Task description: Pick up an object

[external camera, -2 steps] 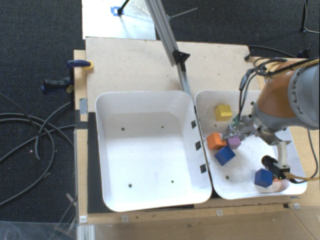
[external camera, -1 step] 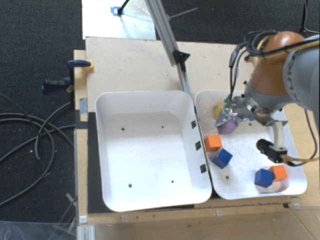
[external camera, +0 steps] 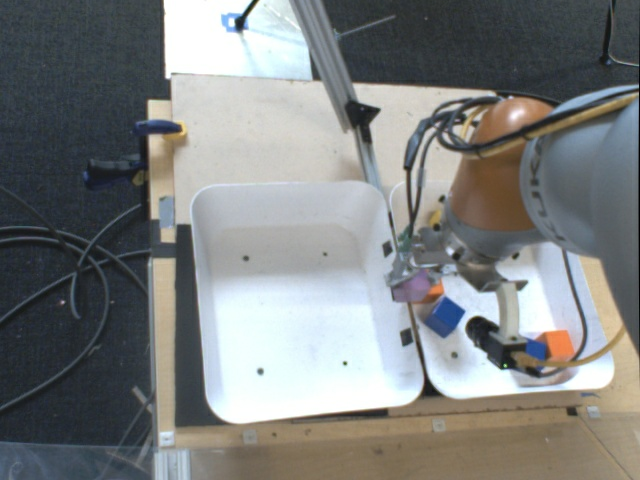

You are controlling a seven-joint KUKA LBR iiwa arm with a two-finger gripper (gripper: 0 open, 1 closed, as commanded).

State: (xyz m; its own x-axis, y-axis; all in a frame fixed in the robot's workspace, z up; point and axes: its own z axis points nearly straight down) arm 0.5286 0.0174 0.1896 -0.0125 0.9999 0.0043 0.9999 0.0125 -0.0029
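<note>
My gripper [external camera: 408,272] hangs over the rim between the two bins, at the left edge of the right bin [external camera: 580,373]. It is shut on a purple block [external camera: 411,289], which sits between the fingertips and overlaps the rim. Just right of the purple block, a small orange piece [external camera: 434,291] peeks out. A blue block [external camera: 445,315] lies on the right bin's floor, just below and to the right of the gripper. An orange block [external camera: 558,344] with a small blue block [external camera: 537,348] against it lies near the bin's front right corner.
The left bin [external camera: 215,268] stands beside the gripper to the left. A slanted metal pole [external camera: 335,63] runs down from the top to the bins' shared back corner. The grey arm and orange wrist band [external camera: 500,168] cover much of the right bin's back.
</note>
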